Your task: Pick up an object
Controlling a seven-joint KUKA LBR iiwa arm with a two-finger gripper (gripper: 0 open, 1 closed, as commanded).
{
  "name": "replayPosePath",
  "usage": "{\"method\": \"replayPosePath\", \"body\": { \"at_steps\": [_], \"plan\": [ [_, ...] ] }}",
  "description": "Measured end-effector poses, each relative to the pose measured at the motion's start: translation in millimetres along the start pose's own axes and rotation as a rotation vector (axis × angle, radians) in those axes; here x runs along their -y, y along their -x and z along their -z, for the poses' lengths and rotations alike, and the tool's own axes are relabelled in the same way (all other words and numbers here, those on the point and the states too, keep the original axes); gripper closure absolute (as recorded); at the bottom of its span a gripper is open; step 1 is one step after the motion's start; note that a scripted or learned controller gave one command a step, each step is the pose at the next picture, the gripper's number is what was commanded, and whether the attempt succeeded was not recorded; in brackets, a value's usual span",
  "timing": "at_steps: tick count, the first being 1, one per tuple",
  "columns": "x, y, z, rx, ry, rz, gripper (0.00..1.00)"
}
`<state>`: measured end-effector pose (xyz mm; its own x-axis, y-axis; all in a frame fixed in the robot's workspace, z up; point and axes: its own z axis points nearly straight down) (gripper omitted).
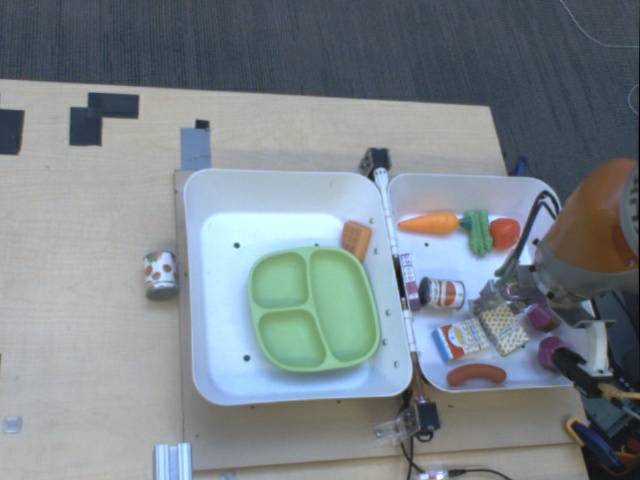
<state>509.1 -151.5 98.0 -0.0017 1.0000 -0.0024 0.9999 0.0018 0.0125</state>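
Camera view: arm (600, 233) reaching in from right, orange band up, wrist low over right bin (455, 193). Gripper (497, 296) down by checkered pack (503, 329); grip state: cannot tell. Near it: can (443, 293) lying w/ long axis left-right, sausage (477, 374) also left-right, carrot (430, 223) pointing left. Left bin (215, 278): green tray (313, 309), orange block (356, 238).

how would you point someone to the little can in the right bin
Start at the right bin, the one without the green plate. The can lies on its side near the bin's left wall, below the carrot and above the small carton. It is the only cylinder there, with a dark end, a white middle and an orange-red band.
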Motion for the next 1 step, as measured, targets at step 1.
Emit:
{"method": "replayPosePath", "body": {
  "at_steps": [1],
  "plan": [
    [-9.8, -73.2, 87.0, -0.003, -0.008, 0.003, 1.0]
  ]
}}
